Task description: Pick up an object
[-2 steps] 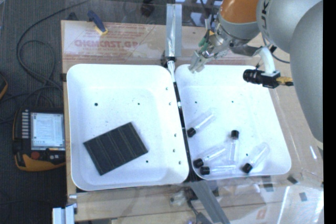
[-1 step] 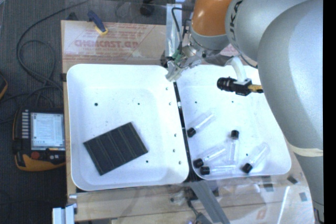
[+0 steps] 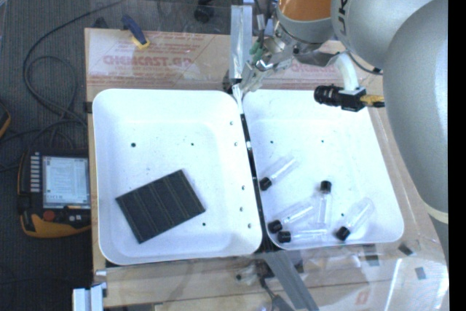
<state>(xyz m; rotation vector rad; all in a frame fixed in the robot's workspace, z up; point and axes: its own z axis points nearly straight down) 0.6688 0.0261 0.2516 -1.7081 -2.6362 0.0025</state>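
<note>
Overhead, the gripper (image 3: 246,81) is seen at the bins' shared far edge; its state cannot be told; capped vials (image 3: 320,211) are clustered in the right bin (image 3: 306,124).

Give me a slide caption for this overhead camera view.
KUKA arm's gripper above the bins' far edge; dark ribbed rectangular pad in left bin, clear black-capped vials in right.

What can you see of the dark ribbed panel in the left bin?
The dark ribbed panel is a flat, near-black rectangle with parallel ridges along its length, matte, maybe rubber or plastic. It lies flat on the floor of the left bin, in the near half, turned at a slant to the walls. Nothing else touches it; the gripper is far off.
</note>
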